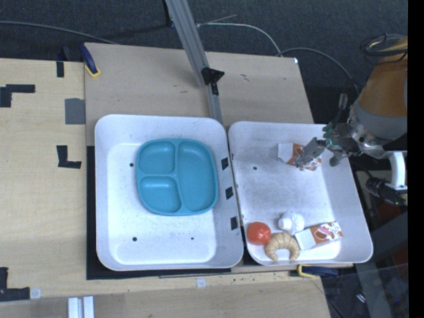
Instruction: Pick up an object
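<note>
Over at the right bin's (344, 197) far edge, the gripper (317, 152) hangs just right of a small white-and-orange packet (291, 153), can't tell its opening honestly.

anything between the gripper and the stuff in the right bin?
Nothing visible. The gripper is over the right bin's far end, right at a small white-and-orange packet. The tomato, croissant and a second packet lie across bare floor at the near end.

My robotics lab: plywood bench (165, 78) with tape marks, two white bins (112, 177), loose cables (265, 38), dark carpet.
</note>
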### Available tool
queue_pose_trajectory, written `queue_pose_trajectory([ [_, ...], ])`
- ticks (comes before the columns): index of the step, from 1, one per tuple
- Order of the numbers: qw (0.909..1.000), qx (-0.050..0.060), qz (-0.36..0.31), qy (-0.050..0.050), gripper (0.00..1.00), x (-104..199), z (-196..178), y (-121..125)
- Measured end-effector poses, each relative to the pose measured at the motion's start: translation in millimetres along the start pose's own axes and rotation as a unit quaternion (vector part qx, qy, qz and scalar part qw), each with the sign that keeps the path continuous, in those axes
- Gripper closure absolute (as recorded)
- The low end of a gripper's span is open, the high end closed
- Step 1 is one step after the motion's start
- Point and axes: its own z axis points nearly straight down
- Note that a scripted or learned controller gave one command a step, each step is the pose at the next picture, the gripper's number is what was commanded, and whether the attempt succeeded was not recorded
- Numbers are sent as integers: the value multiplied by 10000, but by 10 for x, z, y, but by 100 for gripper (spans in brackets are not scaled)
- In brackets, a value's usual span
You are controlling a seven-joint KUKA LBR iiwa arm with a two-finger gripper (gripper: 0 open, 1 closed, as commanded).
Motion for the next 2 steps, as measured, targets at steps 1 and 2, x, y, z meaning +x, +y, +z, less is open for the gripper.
queue_pose_trajectory([
  [1, 10000, -1, 1, 0, 0, 0, 0, 0],
  [2, 10000, 34, 2, 5, 0, 61, 636, -17],
])
